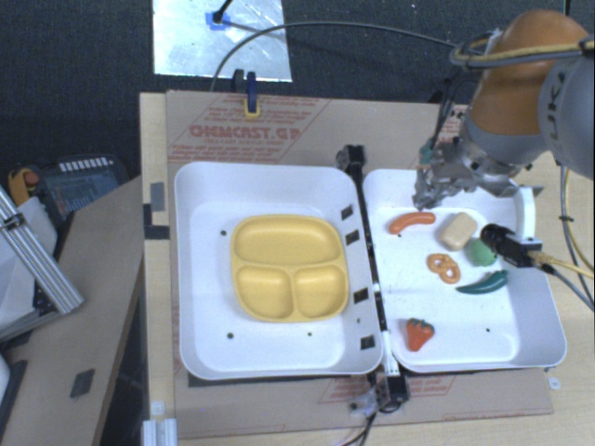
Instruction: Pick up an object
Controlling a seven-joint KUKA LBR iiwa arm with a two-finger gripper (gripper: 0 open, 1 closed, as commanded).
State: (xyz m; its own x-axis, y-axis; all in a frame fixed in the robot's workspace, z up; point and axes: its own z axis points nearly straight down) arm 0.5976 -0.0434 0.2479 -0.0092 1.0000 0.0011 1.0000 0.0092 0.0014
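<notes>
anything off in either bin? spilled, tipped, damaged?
Nothing stands out. The yellow tray sits flat in the left bin; the toy foods lie loose and apart in the right bin, the gripper just above the sausage.

left bin [200, 249]: holds a yellow divided tray [288, 266] near its centre. right bin [530, 342]: holds a sausage [412, 221], a beige block [457, 230], a green piece [482, 252], a pretzel [443, 267], a green pepper [483, 283] and a strawberry [418, 333]. the gripper [426, 196] hangs just above the sausage, at the bin's far edge.
</notes>
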